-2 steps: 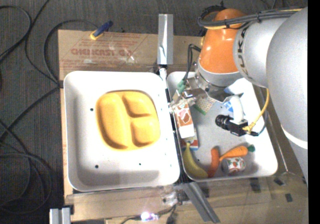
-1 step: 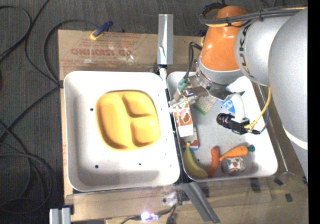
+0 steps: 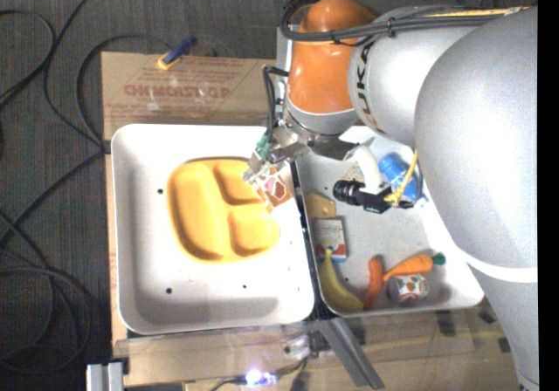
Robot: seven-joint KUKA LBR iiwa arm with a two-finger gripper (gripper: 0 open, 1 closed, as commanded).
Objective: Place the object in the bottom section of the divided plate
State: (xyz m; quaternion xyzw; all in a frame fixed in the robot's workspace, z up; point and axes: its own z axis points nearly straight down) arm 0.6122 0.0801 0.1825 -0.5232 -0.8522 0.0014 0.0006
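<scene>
- Claw (image 3: 266, 158) hangs over the right rim of the yellow plate (image 3: 196, 206), at the inner edge of the left bin (image 3: 148, 284); how wide it stands, I cannot tell.
- Right at the claw's tip is a small box (image 3: 276, 189), white with red-brown patches, tilted.
- Whether the claw grips the box or only touches it cannot be told.
- The box sits over the plate's right rim, about where the ridge between the two small sections meets the edge. Whether it rests on the plate cannot be told.
- The plate lies flat in the middle of the left bin, with its one large section to the left and the two small ones to the right.
- In the right bin (image 3: 437, 228) a banana (image 3: 336, 280) lies near the front left corner, with a flat card (image 3: 330, 236) just above it.
- A carrot (image 3: 375, 282) lies beside the banana, and a second carrot (image 3: 410, 264) with a green top lies near it.
- A small patterned cup (image 3: 408, 289) stands just below the second carrot.
- A blue thing (image 3: 395, 169) lies farther back in that bin, partly hidden.
- A cardboard sheet (image 3: 175, 88) with red print lies on the surface behind the left bin.
</scene>
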